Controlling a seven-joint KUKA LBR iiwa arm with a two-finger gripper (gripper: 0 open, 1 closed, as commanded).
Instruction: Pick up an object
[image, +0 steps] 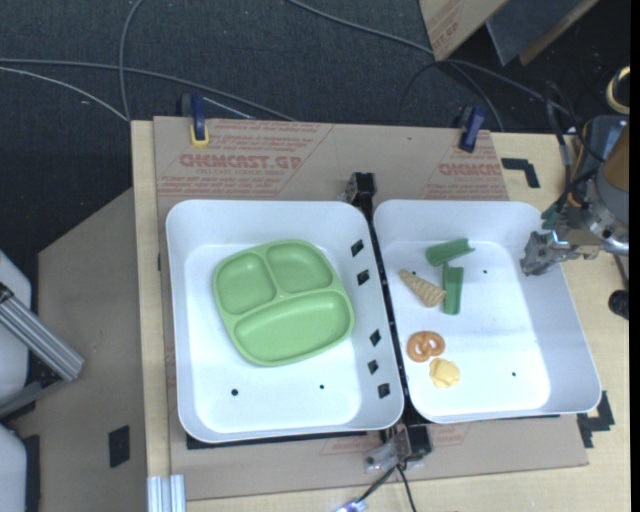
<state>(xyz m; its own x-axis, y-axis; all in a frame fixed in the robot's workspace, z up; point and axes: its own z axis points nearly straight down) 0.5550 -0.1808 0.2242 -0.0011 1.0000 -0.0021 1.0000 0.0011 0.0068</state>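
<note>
A: What does the figure show, taking the right bin (560, 345) as the landmark?

B: The right bin sits on the surface (300, 145) with its left rim against a second white bin (190, 330). That left bin carries a green divided plate (284, 301). Inside the right bin, toward its left half, lie the candidates for the task: two green sticks (450, 268), one leaning across the other near the bin's far side; a waffle cone (424, 288) just left of them; a pretzel (426, 346) nearer the front; and a yellow piece (445, 374) just beside the pretzel.

A: And the tool?

B: The tool (540, 255) hangs over the bin's right rim at the far end, well apart from every object. Nothing is seen between its fingers; whether they stand apart or together cannot be told at this scale.

A: Why that position?

B: Judged from the layout, the arm enters from the bin's right, so the rim is its natural approach point. No pick has begun; the objects are loosely spread, which probably leaves room around each for a grasp.
</note>
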